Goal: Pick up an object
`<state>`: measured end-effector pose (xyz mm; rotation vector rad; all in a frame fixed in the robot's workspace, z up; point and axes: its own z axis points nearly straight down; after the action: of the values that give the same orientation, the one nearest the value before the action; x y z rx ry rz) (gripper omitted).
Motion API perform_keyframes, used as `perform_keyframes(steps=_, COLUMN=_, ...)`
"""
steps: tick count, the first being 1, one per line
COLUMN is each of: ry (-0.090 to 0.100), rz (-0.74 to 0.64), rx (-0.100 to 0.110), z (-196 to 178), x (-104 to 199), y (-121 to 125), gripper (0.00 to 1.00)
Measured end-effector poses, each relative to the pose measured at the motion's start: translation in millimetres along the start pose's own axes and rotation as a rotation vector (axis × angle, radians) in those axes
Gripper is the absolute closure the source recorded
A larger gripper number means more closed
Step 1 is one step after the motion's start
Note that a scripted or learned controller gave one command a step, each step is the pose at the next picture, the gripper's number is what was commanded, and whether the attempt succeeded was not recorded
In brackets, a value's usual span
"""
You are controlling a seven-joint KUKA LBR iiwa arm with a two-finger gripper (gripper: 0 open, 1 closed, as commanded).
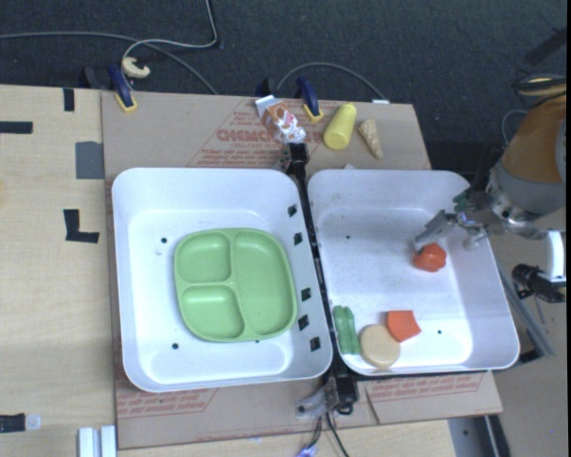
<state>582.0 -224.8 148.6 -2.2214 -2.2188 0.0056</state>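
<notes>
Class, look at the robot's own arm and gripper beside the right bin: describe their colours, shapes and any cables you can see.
The arm is rounded, grey below an orange band. Its gripper is small, made of dull grey metal with thin fingers. A black cable lies just below the arm.

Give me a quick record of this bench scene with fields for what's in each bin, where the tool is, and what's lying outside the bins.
left bin: green divided plate
right bin: red-orange round object, orange block, tan round object, green stick-shaped object
tool: over the right bin, just above the red-orange round object
grasp: nothing visibly held
outside the bins: yellow object and small cone-shaped object on the cardboard behind the right bin
</notes>
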Motion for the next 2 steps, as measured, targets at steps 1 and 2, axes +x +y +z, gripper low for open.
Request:
perform_keyframes(steps=1, ry=-0.002, rz=-0.002, rx=-0.006, z=61.7, x=17.4, y=4.5, gripper=0.00)
perform_keyframes(steps=2, ry=-0.004, rz=-0.003, rx=-0.010, z=51.5, x=17.1, y=5.4, gripper=1.00)
